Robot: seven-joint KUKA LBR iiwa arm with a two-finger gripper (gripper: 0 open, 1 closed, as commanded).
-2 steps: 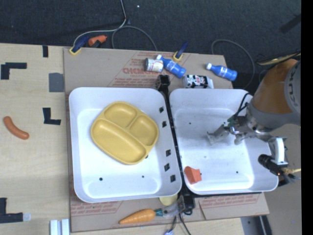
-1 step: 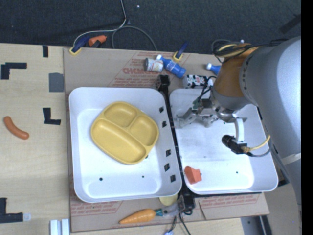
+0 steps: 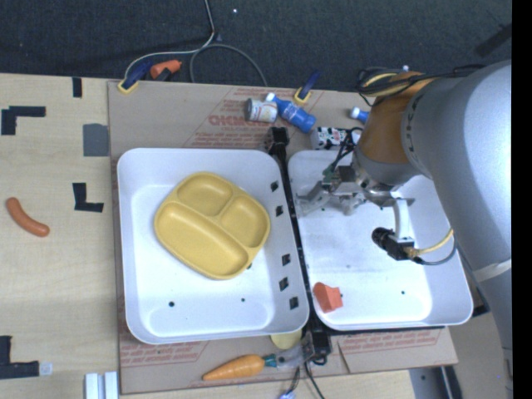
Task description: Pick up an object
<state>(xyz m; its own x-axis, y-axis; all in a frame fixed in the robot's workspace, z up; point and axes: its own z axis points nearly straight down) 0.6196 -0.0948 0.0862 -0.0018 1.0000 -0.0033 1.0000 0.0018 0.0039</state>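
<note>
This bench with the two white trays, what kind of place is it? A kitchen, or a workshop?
Most likely a robot test lab, not a kitchen. A grey arm reaches over two white bins, the food is toys, such as the carrot and sausage, and clamps hold the cardboard base.

Pale wooden desk (image 3: 50, 306) marked with black tape angles (image 3: 21, 119), seen from above. Brown cardboard sheet (image 3: 208, 110) with red print laid over its middle. Dark speckled carpet floor (image 3: 100, 15) beyond the far edge, crossed by a thin black cable (image 3: 212, 32). Even, soft light, no hard shadows.
</note>
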